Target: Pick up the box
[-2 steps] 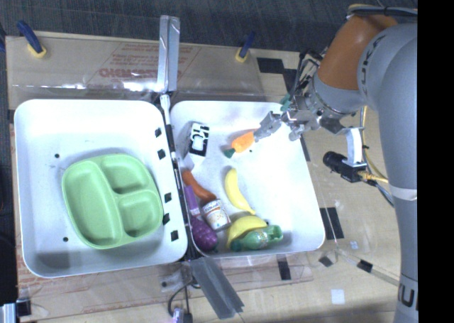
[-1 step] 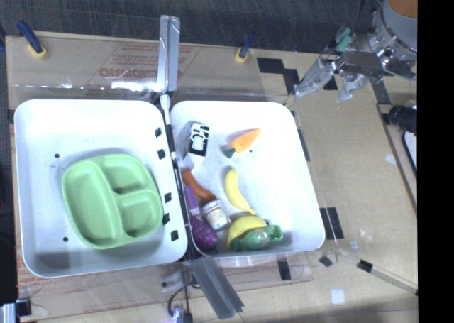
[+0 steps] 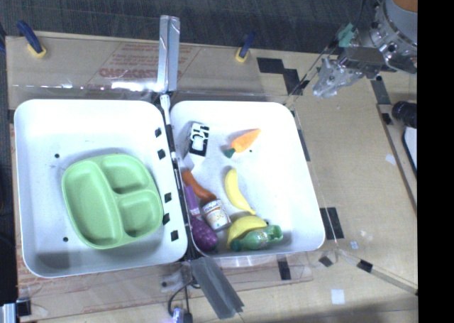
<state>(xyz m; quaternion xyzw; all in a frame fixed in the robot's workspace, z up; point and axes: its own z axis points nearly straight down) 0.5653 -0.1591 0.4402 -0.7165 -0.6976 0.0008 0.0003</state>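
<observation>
The box (image 3: 198, 138) is small, black and white. It stands in the right bin (image 3: 301, 194), close to that bin's left wall and near the back. My gripper (image 3: 329, 83) hangs over the bench beyond the right bin's back right corner, well away from the box to its right and farther back, with nothing seen in it.
Also in the right bin are a toy carrot (image 3: 245, 140), a banana (image 3: 236, 190), a small can (image 3: 215, 215), a purple eggplant (image 3: 198, 226) and yellow and green items at the front. A green divided plate (image 3: 113, 199) lies in the left bin (image 3: 28, 137).
</observation>
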